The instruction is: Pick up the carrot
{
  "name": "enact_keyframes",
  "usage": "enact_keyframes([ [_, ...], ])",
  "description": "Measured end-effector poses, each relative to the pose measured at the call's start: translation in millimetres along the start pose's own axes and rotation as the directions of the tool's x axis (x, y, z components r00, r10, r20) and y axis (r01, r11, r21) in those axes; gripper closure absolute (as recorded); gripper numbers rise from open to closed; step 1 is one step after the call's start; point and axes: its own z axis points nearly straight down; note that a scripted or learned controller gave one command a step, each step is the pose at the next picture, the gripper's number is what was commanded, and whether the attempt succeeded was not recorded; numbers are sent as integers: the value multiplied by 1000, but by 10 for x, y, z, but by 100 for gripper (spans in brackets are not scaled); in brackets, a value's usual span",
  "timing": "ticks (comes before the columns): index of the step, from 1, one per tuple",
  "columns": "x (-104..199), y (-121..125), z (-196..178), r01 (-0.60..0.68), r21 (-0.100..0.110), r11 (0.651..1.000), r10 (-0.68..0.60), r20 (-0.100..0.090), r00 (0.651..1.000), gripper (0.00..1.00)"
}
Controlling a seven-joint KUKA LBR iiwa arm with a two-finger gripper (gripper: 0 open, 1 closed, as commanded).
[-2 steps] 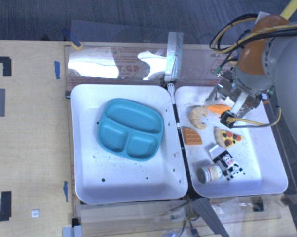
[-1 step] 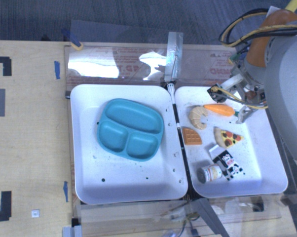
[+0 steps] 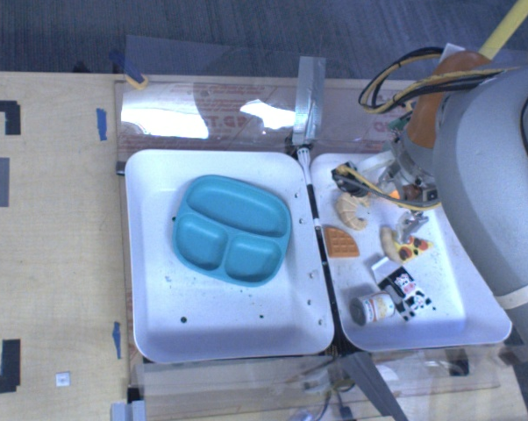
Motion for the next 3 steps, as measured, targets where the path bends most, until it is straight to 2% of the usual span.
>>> enact_keyframes([
  [1, -71, 530, -17, 139, 40, 989, -139, 2, 990, 0],
  [2, -348, 1123, -408, 127, 9, 992, -127, 0, 992, 0],
  [3, -560, 583, -283, 2, 8, 1000, -2, 6, 1000, 0],
])
